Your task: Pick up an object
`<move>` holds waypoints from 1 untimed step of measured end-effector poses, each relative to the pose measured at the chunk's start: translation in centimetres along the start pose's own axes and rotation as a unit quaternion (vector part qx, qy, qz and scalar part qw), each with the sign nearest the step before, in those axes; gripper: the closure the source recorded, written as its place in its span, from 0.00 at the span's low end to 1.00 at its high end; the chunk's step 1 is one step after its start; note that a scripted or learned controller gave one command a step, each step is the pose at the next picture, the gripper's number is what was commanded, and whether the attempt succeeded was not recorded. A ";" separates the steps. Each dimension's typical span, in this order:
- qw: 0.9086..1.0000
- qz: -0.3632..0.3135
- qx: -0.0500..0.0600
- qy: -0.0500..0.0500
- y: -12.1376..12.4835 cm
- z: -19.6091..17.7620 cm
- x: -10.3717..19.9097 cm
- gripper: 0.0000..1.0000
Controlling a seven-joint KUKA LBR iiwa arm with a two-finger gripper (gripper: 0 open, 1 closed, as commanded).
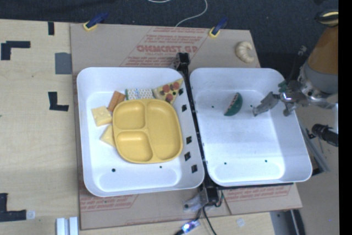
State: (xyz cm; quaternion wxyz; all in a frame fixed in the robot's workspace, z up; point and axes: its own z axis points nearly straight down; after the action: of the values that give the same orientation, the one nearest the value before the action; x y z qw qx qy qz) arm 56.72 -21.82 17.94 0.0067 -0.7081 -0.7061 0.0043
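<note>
1. Cardboard (pixel 165 47) covers the bench under two white bins.
2. Right bin (pixel 247 168) holds a watermelon slice (pixel 234 104) near its far wall.
3. Gripper (pixel 270 103) hangs just right of the slice, apart from it; its finger spread cannot be told.
4. Left bin (pixel 91 135) holds a yellow tray (pixel 147 130).

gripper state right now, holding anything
The grey two-finger gripper: cannot be told; it sits over the right white bin, apart from the green watermelon-slice toy.
</note>
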 end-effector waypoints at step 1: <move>1.000 -0.002 -0.007 -0.002 0.3 -0.9 0.0 0.00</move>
State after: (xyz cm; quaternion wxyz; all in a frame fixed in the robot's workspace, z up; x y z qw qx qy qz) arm 57.07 -21.79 18.80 0.0007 -0.7068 -0.7075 0.0006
